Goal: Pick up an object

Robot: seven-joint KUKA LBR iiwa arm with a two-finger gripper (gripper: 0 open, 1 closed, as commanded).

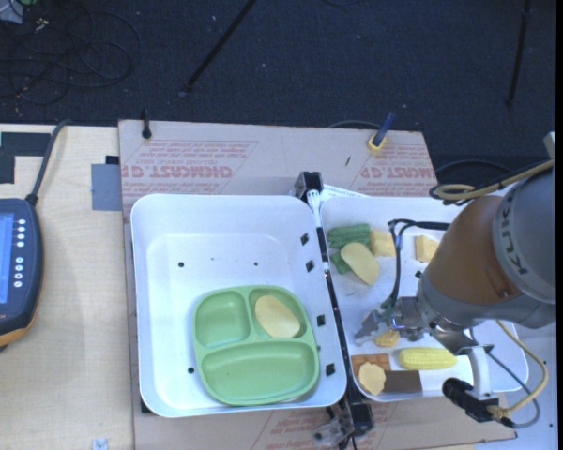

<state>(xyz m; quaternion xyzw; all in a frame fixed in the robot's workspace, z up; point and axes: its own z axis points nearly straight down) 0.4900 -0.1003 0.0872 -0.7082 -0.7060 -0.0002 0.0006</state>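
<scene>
desk (pixel 75 157): light wood, w/ brown cardboard sheet (pixel 263 153) under both bins.
left bin (pixel 169 223): white, shallow, fills centre of view.
arm (pixel 497 251): grey w/ orange band, enters from 3 o'clock, hangs over right bin.
right bin (pixel 535 368): white, touching left bin along a black-clipped seam; mostly under the arm.
green tray (pixel 253 368): three-compartment plate at 6 o'clock of left bin; pale yellow potato-like piece (pixel 279 317) in its upper-right compartment.
teach pendant (pixel 5 265): dark unit w/ blue screen, at 9 o'clock edge of desk.
end effector (pixel 380 324): metal fingers low in right bin, approx 7 o'clock of the arm body; tips sit near a small yellow bit, can't tell whether spread or closed, nothing clearly between them.
pale yellow wedge (pixel 360 262): at 11 o'clock of right bin, lying over a green veg piece (pixel 342 235).
corn cob (pixel 425 357): just beside end effector, at its 4 o'clock.
brown block (pixel 401 382): below corn cob, next to a yellow round piece (pixel 372 378) at 6 o'clock of bin.
yellow cubes (pixel 383 243): at 12 o'clock of right bin, another near arm's edge.
</scene>
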